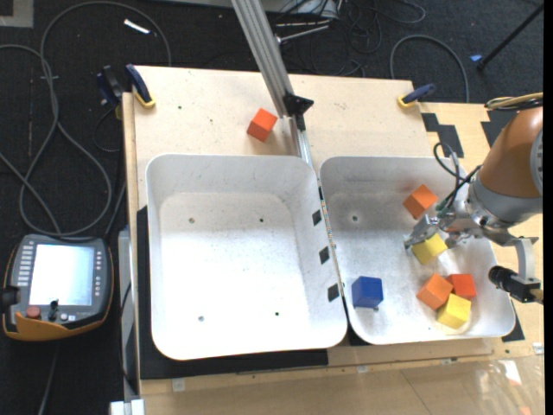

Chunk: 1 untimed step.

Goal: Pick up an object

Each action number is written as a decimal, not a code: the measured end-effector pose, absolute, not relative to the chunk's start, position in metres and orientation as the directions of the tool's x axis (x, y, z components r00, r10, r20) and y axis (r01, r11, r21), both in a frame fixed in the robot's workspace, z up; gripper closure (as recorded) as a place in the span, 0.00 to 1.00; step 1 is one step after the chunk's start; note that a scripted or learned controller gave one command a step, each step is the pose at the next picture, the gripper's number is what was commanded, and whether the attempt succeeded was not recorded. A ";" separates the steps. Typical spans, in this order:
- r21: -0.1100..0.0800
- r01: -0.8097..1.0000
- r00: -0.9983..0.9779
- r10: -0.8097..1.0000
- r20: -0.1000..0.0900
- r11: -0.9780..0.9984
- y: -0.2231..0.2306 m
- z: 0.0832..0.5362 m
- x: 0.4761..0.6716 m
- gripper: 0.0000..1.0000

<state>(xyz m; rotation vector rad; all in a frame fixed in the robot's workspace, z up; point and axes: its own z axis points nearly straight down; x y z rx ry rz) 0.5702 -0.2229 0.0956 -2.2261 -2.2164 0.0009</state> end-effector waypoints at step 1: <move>0.002 1.000 0.001 1.000 -0.001 -0.001 -0.221 0.106 0.572 1.00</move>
